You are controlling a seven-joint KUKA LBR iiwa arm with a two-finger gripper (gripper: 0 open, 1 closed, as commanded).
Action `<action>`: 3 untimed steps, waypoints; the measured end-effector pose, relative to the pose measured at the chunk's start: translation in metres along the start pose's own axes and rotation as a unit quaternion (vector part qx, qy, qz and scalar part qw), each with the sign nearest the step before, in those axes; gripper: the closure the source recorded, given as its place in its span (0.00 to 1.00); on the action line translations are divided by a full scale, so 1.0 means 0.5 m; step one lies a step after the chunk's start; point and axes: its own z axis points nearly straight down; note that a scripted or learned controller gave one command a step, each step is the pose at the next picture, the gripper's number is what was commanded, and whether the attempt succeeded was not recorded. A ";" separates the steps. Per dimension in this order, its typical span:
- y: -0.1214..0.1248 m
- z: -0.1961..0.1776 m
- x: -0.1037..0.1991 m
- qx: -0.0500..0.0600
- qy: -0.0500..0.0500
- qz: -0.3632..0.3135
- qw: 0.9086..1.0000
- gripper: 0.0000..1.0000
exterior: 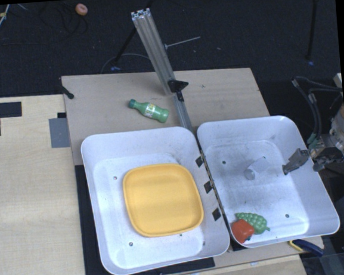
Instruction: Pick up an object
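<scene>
In the right bin, a red and green toy fruit lies near the front left corner. A small pale cylinder rests near the bin's middle. My gripper hangs over the bin's right side, to the right of the cylinder and apart from it. It is open, with nothing between its dark fingers. A yellow square plate lies flat in the left bin.
A green bottle lies on the bench behind the left bin. A slanted aluminium post rises from behind the gap between the bins. Black clips sit on the shared bin walls. Cables hang at the far right.
</scene>
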 end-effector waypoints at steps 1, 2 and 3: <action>0.010 0.117 0.015 0.002 0.001 -0.001 1.000 0.00; 0.010 0.241 0.028 0.003 0.001 -0.001 1.000 0.00; 0.010 0.258 0.029 0.000 0.000 -0.001 1.000 0.00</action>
